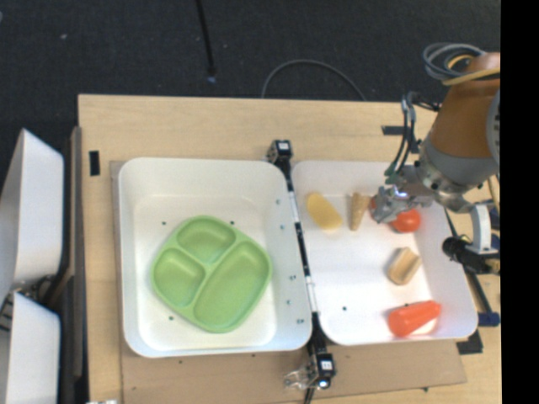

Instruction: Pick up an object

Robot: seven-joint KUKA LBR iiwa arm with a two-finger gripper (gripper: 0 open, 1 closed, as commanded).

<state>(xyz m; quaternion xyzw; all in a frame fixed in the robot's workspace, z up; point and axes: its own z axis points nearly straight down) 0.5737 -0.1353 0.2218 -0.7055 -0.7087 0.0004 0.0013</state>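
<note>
In the right bin (354,305) lie a yellow lemon-like piece (323,211), a tan cone (358,209), a small red tomato-like ball (408,220), a tan bread-like block (403,265) and an orange-red carrot-like piece (413,318). My gripper (388,206) hangs low over the bin's upper part, between the tan cone and the red ball, touching or nearly touching the ball's left side. The grey wrist and orange band rise to the right above it.
The left bin (143,310) holds a green divided plate (211,272). A black clamp (280,151) sits at the top of the seam between the bins, another (319,366) at its bottom. Cables and brackets crowd the bench's right edge.
</note>
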